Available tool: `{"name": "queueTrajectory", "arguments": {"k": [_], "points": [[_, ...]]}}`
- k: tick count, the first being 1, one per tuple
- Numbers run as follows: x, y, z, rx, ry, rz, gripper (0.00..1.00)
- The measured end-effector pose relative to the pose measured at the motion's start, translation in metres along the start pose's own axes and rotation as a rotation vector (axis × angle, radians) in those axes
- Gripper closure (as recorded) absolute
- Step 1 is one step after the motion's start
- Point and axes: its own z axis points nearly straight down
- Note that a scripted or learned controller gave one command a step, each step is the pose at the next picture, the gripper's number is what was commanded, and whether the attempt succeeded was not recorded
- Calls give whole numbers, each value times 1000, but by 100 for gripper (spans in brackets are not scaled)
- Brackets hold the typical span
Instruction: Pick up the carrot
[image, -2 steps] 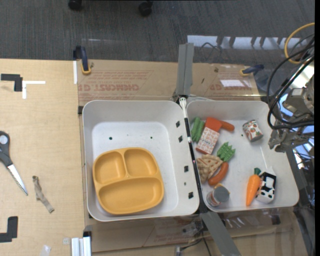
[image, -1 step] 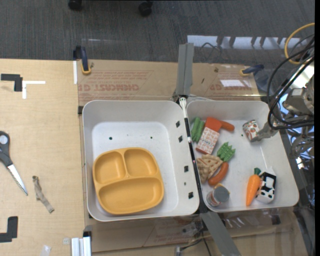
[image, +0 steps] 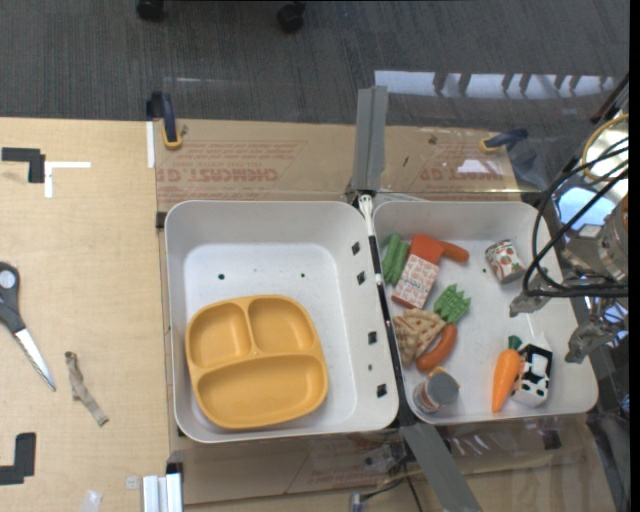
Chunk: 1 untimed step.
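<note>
The carrot (image: 506, 377) lies in the right-hand bin (image: 470, 212), down toward that bin's five o'clock corner, its orange body pointing toward six o'clock and its green top toward twelve. Just beside it, at its three o'clock, sits a small black-and-white cow-print carton (image: 535, 375), close enough that the two appear to touch. The gripper (image: 556, 322) hangs above the bin's right side, at about one o'clock from the carrot and apart from it, with dark cables looping over it from the arm; its two fingers stand spread and hold nothing. Elsewhere in the same bin, a tin can (image: 436, 390) rests at the carrot's nine o'clock, with a waffle (image: 417, 330) and a sausage (image: 440, 346) lying against each other further toward ten o'clock. A red-and-white box (image: 418, 272) sits toward the bin's eleven o'clock, green vegetables (image: 394, 256) on its left against the dividing wall, and a small jar (image: 503, 260) near the twelve o'clock rim. The left-hand bin (image: 260, 222) carries a yellow divided plate (image: 257, 359) toward its six o'clock. On the bench at nine o'clock, well apart from both bins, lie scissors (image: 20, 330).
</note>
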Motion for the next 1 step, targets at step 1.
{"name": "queueTrajectory", "arguments": {"k": [1], "points": [[-5, -6, 147, 4, -3, 218, 0]]}}
